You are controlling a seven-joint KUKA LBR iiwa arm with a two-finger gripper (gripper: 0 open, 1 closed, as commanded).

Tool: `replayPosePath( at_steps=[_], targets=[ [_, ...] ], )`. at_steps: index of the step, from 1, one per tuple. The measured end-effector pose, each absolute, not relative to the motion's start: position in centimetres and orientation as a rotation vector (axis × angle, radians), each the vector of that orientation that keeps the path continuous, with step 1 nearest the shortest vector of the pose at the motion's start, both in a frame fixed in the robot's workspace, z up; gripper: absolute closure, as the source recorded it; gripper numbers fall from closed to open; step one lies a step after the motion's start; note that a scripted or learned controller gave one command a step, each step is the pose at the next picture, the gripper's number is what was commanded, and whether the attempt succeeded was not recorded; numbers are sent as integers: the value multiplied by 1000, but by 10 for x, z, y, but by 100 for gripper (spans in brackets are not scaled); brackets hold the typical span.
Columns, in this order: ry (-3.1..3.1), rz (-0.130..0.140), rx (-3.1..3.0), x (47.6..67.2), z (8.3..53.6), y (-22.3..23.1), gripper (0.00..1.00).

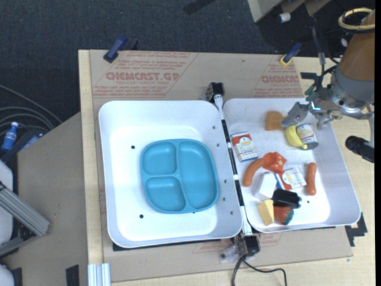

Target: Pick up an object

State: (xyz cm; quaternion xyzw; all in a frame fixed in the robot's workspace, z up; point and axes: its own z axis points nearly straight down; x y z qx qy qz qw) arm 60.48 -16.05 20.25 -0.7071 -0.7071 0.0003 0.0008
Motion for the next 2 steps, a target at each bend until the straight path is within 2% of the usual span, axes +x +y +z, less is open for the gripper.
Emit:
replayPosePath(
  at_steps=[1,2],
  targets=[
    [-2221,3,-2218,663,83,-173,0],
    [-2224,3,-2218,665,96,-173,100]
  ],
)
